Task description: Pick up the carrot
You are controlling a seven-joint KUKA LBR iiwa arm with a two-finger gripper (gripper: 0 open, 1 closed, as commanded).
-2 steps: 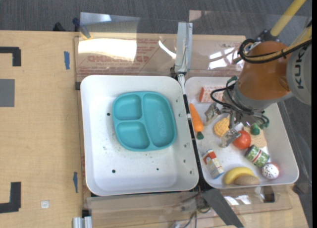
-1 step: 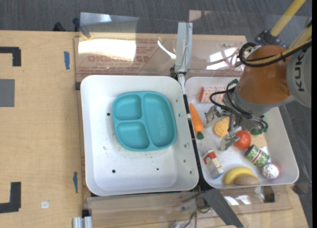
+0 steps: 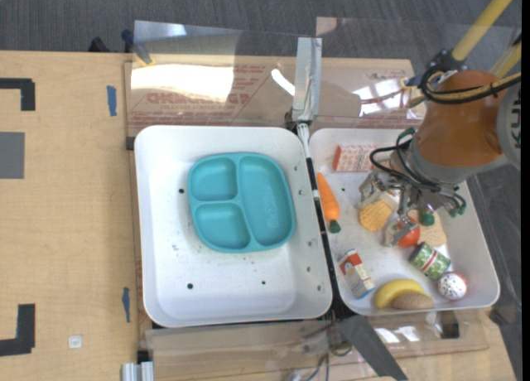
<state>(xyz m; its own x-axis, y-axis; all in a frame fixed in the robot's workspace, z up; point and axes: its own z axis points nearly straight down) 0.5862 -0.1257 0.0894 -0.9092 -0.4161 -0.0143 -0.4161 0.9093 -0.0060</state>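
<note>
Two white bins on the surface. We log the carrot (image 3: 328,200) along the right bin's (image 3: 484,267) left wall. Pincer (image 3: 406,220) hovers mid-bin over a waffle (image 3: 373,216) and tomato (image 3: 410,237); we cannot tell its state.

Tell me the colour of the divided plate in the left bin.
The divided plate is turquoise, plain with no pattern, seen in the camera view.
</note>
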